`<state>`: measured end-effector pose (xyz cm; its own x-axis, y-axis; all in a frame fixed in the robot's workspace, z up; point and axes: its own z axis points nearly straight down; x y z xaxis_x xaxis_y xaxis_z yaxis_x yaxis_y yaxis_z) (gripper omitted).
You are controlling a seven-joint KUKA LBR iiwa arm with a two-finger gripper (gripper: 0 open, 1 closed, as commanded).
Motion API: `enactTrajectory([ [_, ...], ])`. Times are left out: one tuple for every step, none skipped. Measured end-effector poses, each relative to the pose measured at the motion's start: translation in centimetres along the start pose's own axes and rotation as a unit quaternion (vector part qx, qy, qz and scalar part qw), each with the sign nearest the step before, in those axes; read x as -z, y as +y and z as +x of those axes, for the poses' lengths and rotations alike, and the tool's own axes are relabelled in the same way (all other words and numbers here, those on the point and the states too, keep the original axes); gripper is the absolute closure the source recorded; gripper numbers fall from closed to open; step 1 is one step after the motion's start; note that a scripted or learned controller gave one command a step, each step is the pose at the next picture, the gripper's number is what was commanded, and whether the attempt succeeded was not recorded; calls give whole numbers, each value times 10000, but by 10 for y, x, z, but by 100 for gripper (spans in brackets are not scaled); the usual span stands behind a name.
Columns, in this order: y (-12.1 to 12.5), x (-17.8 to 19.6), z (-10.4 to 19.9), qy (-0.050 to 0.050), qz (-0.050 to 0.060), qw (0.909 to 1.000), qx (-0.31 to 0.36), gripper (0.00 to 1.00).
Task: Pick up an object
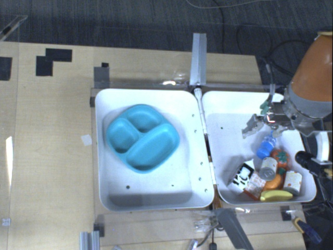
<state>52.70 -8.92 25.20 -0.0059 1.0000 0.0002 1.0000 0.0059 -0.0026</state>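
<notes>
My gripper (264,128) hangs over the right bin (223,139), in its upper right part, with its two fingers spread apart and nothing between them. Just below it lies a small blue bottle (266,147), close to the fingertips but apart from them. A heap of small objects fills the bin's lower right corner: a grey can (268,166), a black-and-white box (242,176), a yellow banana (276,195), a white cup (293,182) and a red-and-white packet (255,185).
The left bin (109,186) holds a blue divided plate (143,137). A metal rail (204,134) separates the two bins. The arm's orange band (315,72) looms over the right bin's far right corner.
</notes>
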Motion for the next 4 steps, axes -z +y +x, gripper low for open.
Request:
enactTrajectory([
  [2,-99,-51,2,5,9999,-167,0],
  [19,-164,-103,0,-48,9995,296,0],
  [59,-163,-74,-11,-66,10000,-62,0],
  [60,-154,-72,7,-71,10000,-43,100],
])
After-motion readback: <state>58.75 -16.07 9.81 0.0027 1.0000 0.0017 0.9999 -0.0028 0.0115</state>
